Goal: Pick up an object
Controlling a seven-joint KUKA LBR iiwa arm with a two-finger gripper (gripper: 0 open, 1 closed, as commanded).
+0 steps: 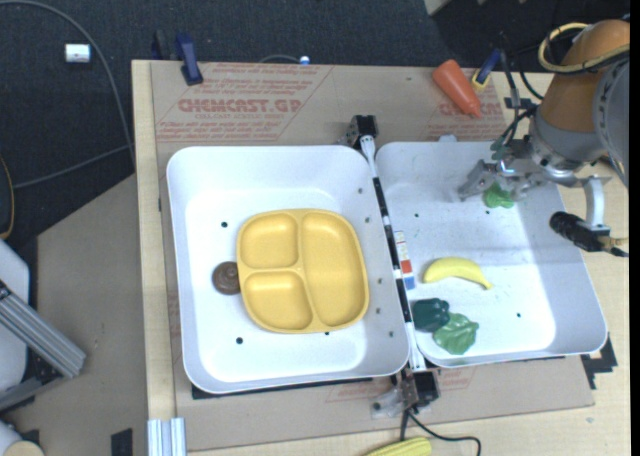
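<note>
Green leafy toy [458, 334] and a dark green block [431, 314] lie at the right bin's [560, 329] near left corner, a banana [456, 271] just beyond them. Left of that bin, a yellow divided plate [300, 270] fills the other bin [200, 204]. Farthest back, the claw [497, 187] sits over a small green piece [499, 198]; I cannot tell whether it grips it.

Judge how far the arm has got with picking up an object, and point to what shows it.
Done: the claw has reached the far end of the right bin and sits at a small green object. In hand: closing on it; whether it is gripped cannot be told. Left: lifting it. The banana lies untouched.
</note>
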